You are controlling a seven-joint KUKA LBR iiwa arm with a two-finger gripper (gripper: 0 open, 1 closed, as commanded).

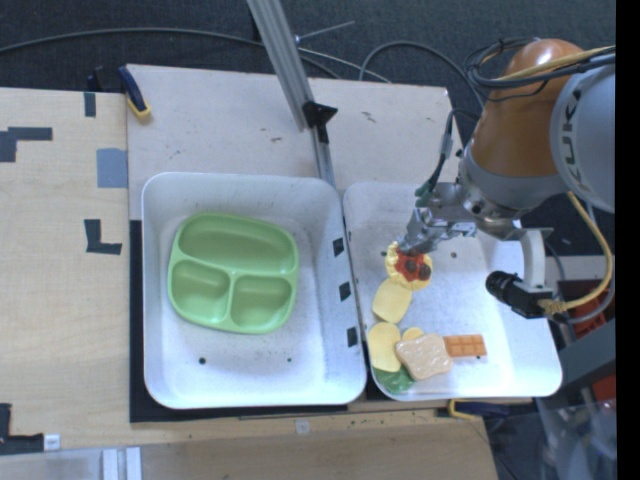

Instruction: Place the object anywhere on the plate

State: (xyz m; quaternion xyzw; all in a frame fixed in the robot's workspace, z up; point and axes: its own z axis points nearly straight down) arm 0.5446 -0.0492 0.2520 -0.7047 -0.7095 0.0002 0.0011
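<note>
One gripper (418,240) sits right over the red-and-yellow toy (411,266) (right bin (520,368)) — its closure I cannot tell.

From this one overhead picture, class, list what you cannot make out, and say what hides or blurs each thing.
- Tool fingers: too small and blurred in the camera view to tell open from shut.
- Red and yellow toy: partly covered by the tool; whether it is gripped is unclear.
- Green piece at the right bin's near edge: mostly under the toast and yellow pieces.
</note>
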